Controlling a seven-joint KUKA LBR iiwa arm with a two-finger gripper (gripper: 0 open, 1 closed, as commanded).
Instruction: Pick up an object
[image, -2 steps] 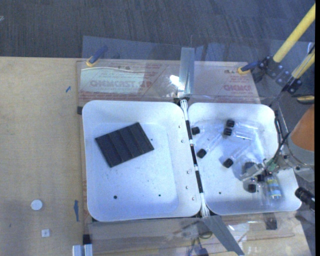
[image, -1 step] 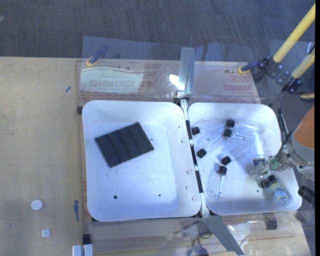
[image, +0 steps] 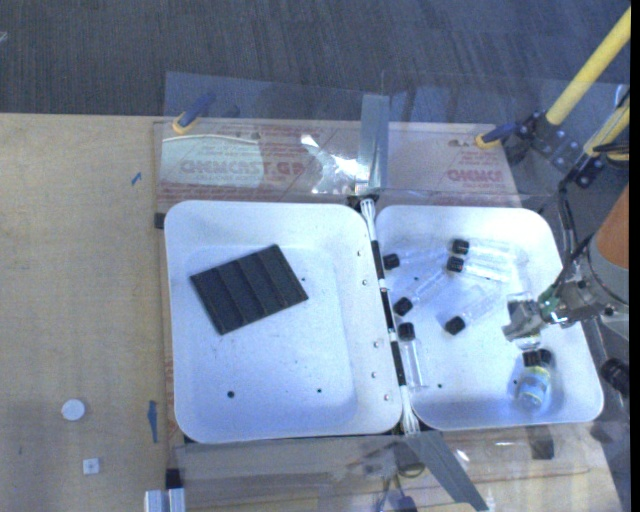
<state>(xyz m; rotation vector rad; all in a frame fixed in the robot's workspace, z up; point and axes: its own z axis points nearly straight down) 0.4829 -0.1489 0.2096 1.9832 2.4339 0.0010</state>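
My gripper (image: 524, 322) hangs low over the right side of the right bin (image: 570, 400), reaching in from the right. Just below it lies a small clear bottle (image: 533, 386) with a black cap and yellowish contents. Several clear vials with black caps (image: 458, 264) lie scattered across the middle and left of that bin; the nearest one (image: 468, 310) is a short way left of the gripper. One more vial (image: 409, 350) rests along the bin's left wall. Nothing shows in the gripper's grasp.
The left bin (image: 200, 400) holds a flat black ridged pad (image: 248, 288), lying at a slant. Clear plastic sheets held by clamps (image: 190, 112) stand behind both bins. A yellow pole (image: 595, 62) and cables cross the upper right corner.
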